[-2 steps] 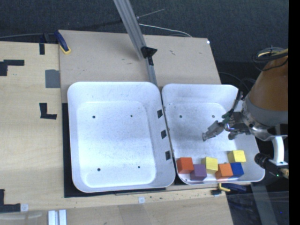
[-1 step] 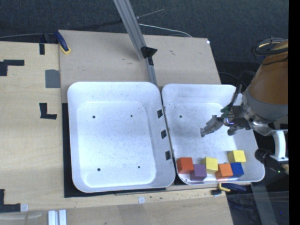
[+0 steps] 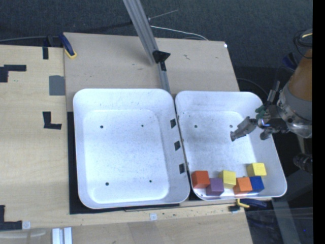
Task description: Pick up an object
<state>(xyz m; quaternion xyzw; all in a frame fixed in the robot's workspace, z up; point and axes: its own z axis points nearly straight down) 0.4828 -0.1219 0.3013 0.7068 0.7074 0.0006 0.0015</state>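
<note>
On the pale wooden surface (image 3: 127,55), the left shallow white plastic bin (image 3: 84,136) carries no blocks that can be made out, only dark specks. The right shallow white plastic bin (image 3: 203,103) beside it, touching along the shared edge, has all the candidates gathered along its near rim: an orange-red cube (image 3: 200,178) at the left end, a purple cube (image 3: 217,186) just beside it, a yellow cube (image 3: 229,178) next along, then an orange cube (image 3: 244,185) with a blue cube (image 3: 257,184) touching it, and a second yellow cube (image 3: 257,169) just behind those two. Further right, the two-finger gripper (image 3: 238,132) reaches in over the bin's middle, well apart from the row of cubes; nothing is visible between the jaws, and whether they are spread or closed cannot be told from this slanted view. Judging from this, the pick has not yet begun: every cube lies in the bin, and the approach, descent and grasp are all left.
</note>
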